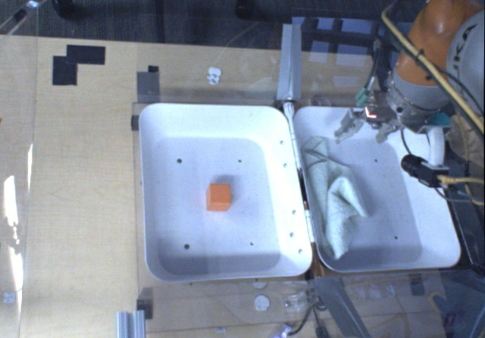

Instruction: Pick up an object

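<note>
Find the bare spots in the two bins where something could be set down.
Left bin: bare floor all around the orange cube at its middle. Right bin: bare floor right of the cloth, toward the near right corner. It is crowded along that bin's left side, under the cloth, and at its far edge, where the gripper hangs.

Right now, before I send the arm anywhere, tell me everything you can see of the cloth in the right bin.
The cloth is pale grey-white, soft-looking fabric, crumpled into a long bunch with folds and a raised ridge. It lies loose on the floor of the right bin, along its left side, close to the wall shared with the left bin. The gripper is near the bin's far edge, apart from the cloth.
</note>
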Tool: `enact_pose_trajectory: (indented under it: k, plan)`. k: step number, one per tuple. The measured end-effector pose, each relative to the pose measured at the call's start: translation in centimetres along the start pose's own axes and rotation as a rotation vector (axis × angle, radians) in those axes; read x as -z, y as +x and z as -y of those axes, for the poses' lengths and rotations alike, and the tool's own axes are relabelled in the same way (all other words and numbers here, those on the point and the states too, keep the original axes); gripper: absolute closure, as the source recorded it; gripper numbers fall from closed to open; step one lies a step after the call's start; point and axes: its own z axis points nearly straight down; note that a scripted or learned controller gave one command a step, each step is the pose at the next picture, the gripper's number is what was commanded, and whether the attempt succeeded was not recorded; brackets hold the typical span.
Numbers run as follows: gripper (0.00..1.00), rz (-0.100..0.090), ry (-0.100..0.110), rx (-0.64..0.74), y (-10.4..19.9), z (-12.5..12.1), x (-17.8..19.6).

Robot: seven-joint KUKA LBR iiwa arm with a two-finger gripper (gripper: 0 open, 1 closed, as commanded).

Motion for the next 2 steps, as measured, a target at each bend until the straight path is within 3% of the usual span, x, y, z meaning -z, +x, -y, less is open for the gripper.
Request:
enact_pose_trajectory:
  k: [1,2]
  plan:
    - [0.00,0.001,-0.001,-0.029,0.5,-2.3,-6.0]
    - [1.00,0.000,-0.006,-0.026,0.6,-2.4,-4.7]
